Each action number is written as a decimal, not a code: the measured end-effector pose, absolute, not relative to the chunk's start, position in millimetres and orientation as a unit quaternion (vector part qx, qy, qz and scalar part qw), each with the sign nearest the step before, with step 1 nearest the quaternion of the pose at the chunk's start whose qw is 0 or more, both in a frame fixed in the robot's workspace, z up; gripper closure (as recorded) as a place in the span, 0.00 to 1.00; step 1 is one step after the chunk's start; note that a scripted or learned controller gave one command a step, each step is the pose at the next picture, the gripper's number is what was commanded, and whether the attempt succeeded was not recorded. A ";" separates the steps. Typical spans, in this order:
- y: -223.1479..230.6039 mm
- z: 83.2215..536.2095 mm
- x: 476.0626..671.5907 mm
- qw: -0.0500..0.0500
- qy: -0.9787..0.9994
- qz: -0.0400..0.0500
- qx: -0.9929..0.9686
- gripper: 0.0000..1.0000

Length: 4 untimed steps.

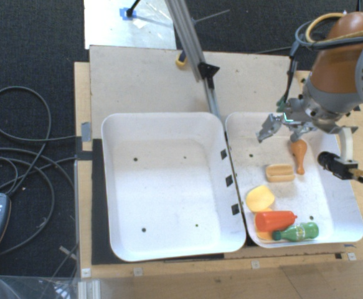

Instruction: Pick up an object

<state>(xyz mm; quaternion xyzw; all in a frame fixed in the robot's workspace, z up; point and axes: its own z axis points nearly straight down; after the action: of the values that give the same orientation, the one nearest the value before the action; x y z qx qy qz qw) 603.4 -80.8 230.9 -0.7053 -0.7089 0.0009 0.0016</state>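
While the claw is hung over the right bin, its state cannot be told. An orange drumstick, bread roll, yellow piece, red piece and green bottle are laid below it.

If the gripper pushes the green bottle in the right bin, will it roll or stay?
The green bottle lies on its side and looks round, so it would probably roll. It looks small and plastic, likely light. The red object beside it may block it.

Two bins sit side by side on the bench, the left bin beside the right bin, which holds a drumstick farthest, a bun, a chip, and a carrot and bottle nearest.
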 end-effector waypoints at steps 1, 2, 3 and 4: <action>-81.2 233.4 604.2 0.000 -0.708 -0.001 -0.706 0.00; -78.9 191.0 607.5 0.001 -0.708 0.001 -0.706 0.00; -85.8 144.2 612.6 0.001 -0.707 0.001 -0.707 0.00; -85.5 91.8 612.0 0.002 -0.707 0.001 -0.707 0.00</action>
<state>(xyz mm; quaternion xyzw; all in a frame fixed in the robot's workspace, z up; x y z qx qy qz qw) 612.0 -85.5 91.8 -0.7069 -0.7073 0.0012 0.0016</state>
